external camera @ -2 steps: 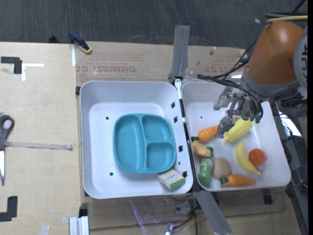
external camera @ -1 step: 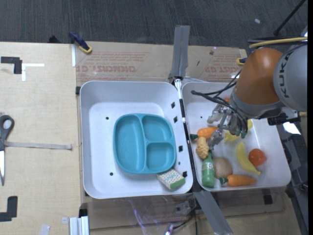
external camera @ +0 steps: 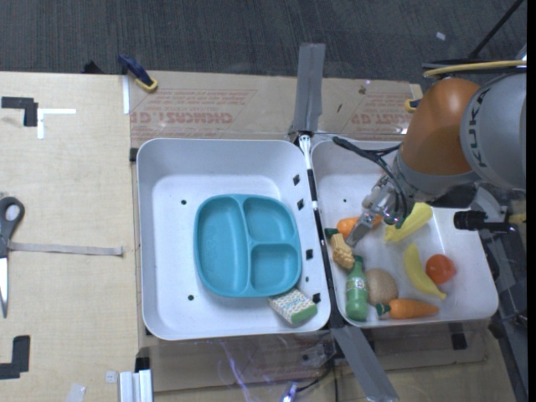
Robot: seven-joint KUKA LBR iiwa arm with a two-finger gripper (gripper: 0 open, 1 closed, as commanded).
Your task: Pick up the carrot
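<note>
Two white bins side by side on the bench: left bin (external camera: 146, 224) and right bin (external camera: 347, 182), rims meeting in the middle.

Carrot (external camera: 412, 309) in the right bin, flat along the near wall, toward the near right corner. Orange body pointing right, green stub at its left end, just beside a brown round item (external camera: 383, 284) and close to a green bottle (external camera: 357, 290). Untouched, well apart from the gripper.

Gripper (external camera: 367, 222) low over the left half of the right bin, reaching in from the right on the arm (external camera: 502, 132), with its orange band (external camera: 440, 128) above the wrist. Tip close beside a small orange item (external camera: 347, 225) and just above a pale knobbly piece (external camera: 342, 252). Open or closed: cannot tell from this angle. Nothing seen held.

Also in the right bin: a yellow piece (external camera: 409, 223) just right of the gripper, a banana (external camera: 419, 273) below it, and a red tomato (external camera: 440, 268) touching or nearly touching the banana's right side. Bottle upright-looking along the left wall, cap toward the knobbly piece.

In the left bin: a teal divided plate (external camera: 247, 245) near the centre and a small green-and-white block (external camera: 293, 307) at the near right corner, just off the plate's edge.

On the bench outside: scissors (external camera: 7, 241) at the far left, a blue clip (external camera: 138, 72) behind the left bin, and grey tape (external camera: 310, 82) behind the seam between the bins.
</note>
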